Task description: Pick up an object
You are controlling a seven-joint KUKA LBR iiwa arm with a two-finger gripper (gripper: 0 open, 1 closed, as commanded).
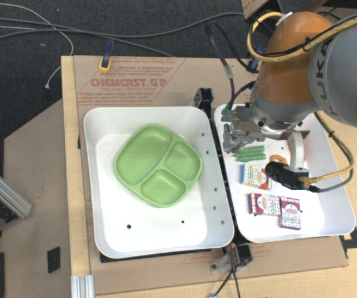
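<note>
End effector point(243, 143): grip state unclear, over right bin point(336, 213) nr left rim; green item point(251, 153) just below; green plate point(158, 164) centred in left bin point(97, 185), margins free.

Even, bright overhead light — no hard shadows. The left bin point(97, 185) and right bin point(333, 203) read near blown-out white, with little surface detail. Soft shadow rings the green plate point(158, 164) on its lower edge; darker shadow sits under the arm point(308, 61) on the right bin. Orange band point(293, 33) shows a mild sheen, no hot glare. Focus is soft overall — print on the cardboard point(128, 82) is legible but fuzzy. Dark floor at the top is noisy and low in detail.
</note>
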